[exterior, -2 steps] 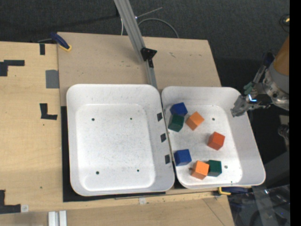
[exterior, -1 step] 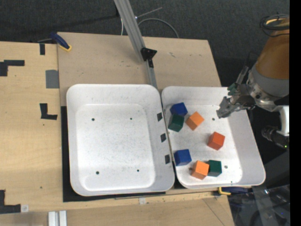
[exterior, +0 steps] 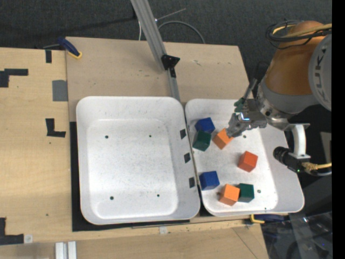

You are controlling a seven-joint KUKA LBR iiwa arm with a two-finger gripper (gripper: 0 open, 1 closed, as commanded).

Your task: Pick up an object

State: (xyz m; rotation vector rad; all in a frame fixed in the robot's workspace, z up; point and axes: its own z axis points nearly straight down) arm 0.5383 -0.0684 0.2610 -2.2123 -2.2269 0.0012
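I see the gripper (exterior: 233,129) low in the right bin (exterior: 285,198), touching an orange cube (exterior: 221,139). I cannot tell whether it grips the cube.

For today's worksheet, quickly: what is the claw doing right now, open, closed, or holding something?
Claw: low over the right bin, at an orange cube; a grip on it cannot be told.

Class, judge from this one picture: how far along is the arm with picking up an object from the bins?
Done: the gripper has reached into the right bin and sits right at an orange block. In hand: the grasp itself; the view does not settle whether the block is between the fingers. Left: lifting it clear. The other blocks, such as the red block and the blue block, lie in the bin.
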